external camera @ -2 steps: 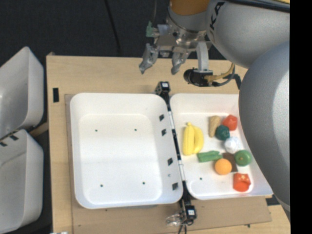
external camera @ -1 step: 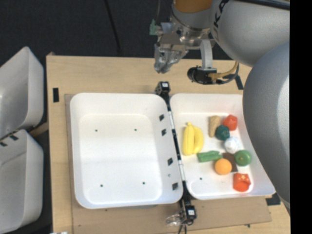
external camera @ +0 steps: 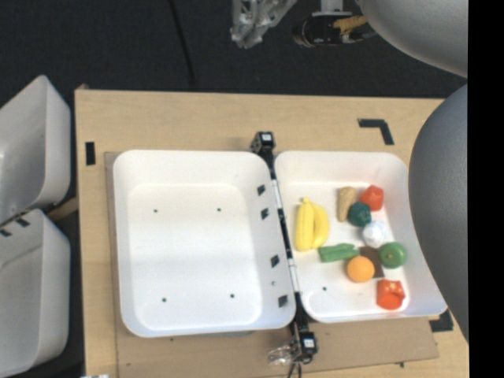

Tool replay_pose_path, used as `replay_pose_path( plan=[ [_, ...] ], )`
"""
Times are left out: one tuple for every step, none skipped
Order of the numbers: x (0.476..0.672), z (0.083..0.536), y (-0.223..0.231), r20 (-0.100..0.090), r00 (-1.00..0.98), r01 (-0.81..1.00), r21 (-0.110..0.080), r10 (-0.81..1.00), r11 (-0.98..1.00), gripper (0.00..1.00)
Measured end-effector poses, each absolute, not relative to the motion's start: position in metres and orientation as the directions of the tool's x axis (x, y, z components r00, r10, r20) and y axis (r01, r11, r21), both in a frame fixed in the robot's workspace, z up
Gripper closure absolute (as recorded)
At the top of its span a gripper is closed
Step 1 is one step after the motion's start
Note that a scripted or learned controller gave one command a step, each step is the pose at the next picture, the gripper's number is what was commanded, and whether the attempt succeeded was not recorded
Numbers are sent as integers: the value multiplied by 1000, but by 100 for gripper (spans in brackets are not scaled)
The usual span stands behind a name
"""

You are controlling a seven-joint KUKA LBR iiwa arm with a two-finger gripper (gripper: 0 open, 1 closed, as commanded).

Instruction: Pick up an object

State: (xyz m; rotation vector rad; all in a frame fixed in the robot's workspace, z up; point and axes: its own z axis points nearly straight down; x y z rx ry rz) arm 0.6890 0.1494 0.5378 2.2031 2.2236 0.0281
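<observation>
The right white bin holds several toy foods. A yellow banana lies by its left wall, with a green pod and an orange just below it. A tan piece, a red piece, a dark green piece, a white piece, a green apple and a red pepper sit toward the bin's right side. My gripper hangs high at the top of the view, beyond the bench's far edge and well away from the foods, with nothing seen in it.
The left white bin sits beside the right one, joined by a black-clipped divider. The grey arm covers the right bin's right edge. Two white containers stand off the bench at left.
</observation>
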Motion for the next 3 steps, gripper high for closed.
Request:
replay_pose_path(
  plan=[
    [690,551,79,-3,4,1000,3,1000,-4,100],
    [690,549,23,-3,5,1000,-1,1000,-5,100],
    [690,550,-57,-4,7,1000,2,1000,-7,100]
  ],
)
